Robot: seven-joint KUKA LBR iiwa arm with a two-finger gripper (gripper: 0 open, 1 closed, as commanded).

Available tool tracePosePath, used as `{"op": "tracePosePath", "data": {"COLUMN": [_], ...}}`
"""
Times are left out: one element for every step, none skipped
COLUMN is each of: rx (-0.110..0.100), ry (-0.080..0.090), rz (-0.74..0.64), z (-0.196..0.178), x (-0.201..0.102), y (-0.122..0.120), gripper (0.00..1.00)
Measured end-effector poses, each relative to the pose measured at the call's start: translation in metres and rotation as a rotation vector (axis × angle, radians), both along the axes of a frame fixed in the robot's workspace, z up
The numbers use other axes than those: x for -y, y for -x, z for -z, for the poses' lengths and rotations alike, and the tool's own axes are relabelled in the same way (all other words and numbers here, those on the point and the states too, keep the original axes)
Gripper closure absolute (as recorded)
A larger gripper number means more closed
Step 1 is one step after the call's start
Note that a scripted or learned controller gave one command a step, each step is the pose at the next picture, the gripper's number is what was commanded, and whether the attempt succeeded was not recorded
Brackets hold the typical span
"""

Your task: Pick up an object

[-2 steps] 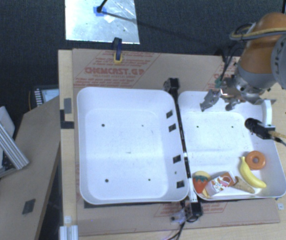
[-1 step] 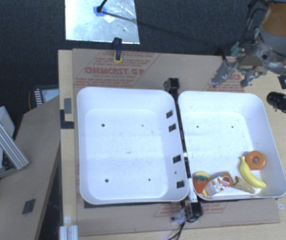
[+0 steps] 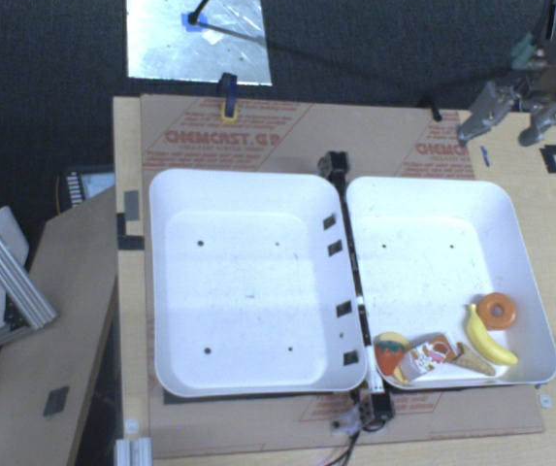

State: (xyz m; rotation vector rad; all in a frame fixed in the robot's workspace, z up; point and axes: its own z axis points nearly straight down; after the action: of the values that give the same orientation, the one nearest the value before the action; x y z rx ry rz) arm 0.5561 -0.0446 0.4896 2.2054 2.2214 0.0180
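The pincer (image 3: 508,124) has two pale grey metal fingers under a blocky grey wrist with a teal patch.

The word "CHEMCAST GP" is being shown in red print on the brown board (image 3: 258,129) beneath the bins; its repeats elsewhere on the board are being cut off or blurred.

Yellow banana (image 3: 488,337), orange ring (image 3: 497,310), white bins (image 3: 248,187)

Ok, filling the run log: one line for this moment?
pincer: raised beyond right bin's far corner, open, holding nothing | banana, orange ring: bin's near-right corner | pick: not started
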Motion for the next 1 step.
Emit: {"op": "tracePosePath", "data": {"rx": [-0.010], "ry": [0.000], "rz": [0.001], "z": [-0.0447], "x": [-0.0006], "y": [0.0679], "gripper": [0.00]}}
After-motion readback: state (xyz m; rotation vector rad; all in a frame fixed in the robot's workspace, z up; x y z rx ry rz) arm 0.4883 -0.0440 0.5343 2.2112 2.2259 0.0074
